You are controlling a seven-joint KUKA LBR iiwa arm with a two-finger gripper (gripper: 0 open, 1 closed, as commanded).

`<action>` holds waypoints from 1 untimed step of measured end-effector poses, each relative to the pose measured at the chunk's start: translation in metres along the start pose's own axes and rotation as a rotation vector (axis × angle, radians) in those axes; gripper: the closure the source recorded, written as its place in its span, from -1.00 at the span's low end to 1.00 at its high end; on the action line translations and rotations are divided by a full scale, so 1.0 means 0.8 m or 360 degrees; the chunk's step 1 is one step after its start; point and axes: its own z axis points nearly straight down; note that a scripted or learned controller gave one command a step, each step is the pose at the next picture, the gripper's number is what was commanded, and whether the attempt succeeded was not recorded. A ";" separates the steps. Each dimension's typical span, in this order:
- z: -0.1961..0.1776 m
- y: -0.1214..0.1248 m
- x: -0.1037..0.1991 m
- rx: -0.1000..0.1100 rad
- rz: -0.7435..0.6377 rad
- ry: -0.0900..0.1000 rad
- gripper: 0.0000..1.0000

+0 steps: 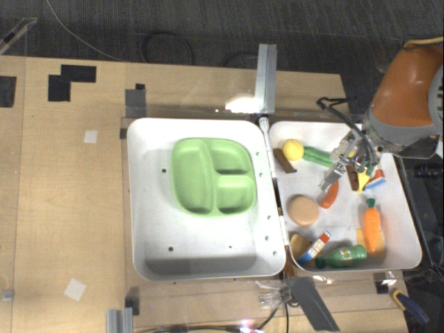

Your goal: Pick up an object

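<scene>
The gripper (338, 168) is hanging low over the middle of the right bin (411, 252), its two thin fingers (331, 177) pointing down and to the left with a narrow gap between them, so it is standing open and gripping nothing. The fingertips are sitting just above a small orange-red piece (329, 195), possibly touching it, though the slant makes that hard to judge. The grey wrist is rising toward the upper right into the arm's orange band (409, 82), which is leaning over the bin's right rim. Around the gripper are lying a yellow ball (293, 150), a tan disc (303, 210), a carrot (373, 229) and a green bottle (343, 257). In the left bin (149, 248) a green divided tray (212, 175) is resting.
</scene>
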 end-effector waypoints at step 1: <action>0.107 -0.027 0.005 -0.0010 0.0136 -0.0016 -1.00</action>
